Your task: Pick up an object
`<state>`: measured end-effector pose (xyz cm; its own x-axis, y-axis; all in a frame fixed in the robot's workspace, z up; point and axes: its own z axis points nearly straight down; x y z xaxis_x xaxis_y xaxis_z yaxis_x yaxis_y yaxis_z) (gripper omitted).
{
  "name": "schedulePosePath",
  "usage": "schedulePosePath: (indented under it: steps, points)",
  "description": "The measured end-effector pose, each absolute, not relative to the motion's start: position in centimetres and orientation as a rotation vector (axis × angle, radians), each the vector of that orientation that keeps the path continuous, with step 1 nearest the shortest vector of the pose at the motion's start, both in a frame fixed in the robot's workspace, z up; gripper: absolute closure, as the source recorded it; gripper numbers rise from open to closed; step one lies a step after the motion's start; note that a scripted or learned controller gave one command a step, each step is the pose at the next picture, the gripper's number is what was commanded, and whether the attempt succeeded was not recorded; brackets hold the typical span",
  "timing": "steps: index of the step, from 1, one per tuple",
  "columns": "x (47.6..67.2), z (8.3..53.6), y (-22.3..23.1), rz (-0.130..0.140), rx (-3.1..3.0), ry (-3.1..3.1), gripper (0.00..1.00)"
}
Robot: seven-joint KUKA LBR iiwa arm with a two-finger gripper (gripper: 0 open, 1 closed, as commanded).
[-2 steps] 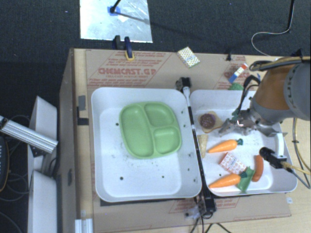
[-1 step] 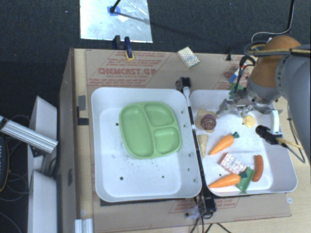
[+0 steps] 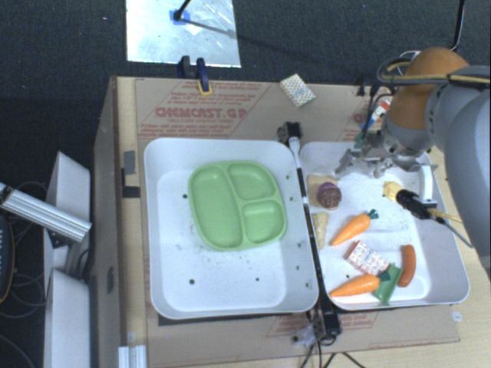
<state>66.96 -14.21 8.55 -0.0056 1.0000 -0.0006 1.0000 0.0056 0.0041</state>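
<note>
Currently hovering: my gripper (image 3: pixel 367 162), right bin's (image 3: pixel 453 278) twelve o'clock rim.
Jaws: cannot tell.
Risking: clipping rim; grabbing nothing, toys crowding toward six.

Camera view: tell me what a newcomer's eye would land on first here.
The pale green divided plate stands out, lying alone in the left bin. Next come the toy foods in the right bin: two orange carrots, a red sausage and a dark purple round piece. The grey arm with its orange band reaches over that bin's far edge.
</note>
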Motion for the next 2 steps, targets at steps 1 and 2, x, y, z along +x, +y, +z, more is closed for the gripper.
schedulePosePath:
  steps: [1,2]
  points:
    - [66.9,8.5,-13.9,0.002,2.214,2.225,0.0]
    - [66.9,8.5,-10.9,0.003,2.214,2.226,0.0]
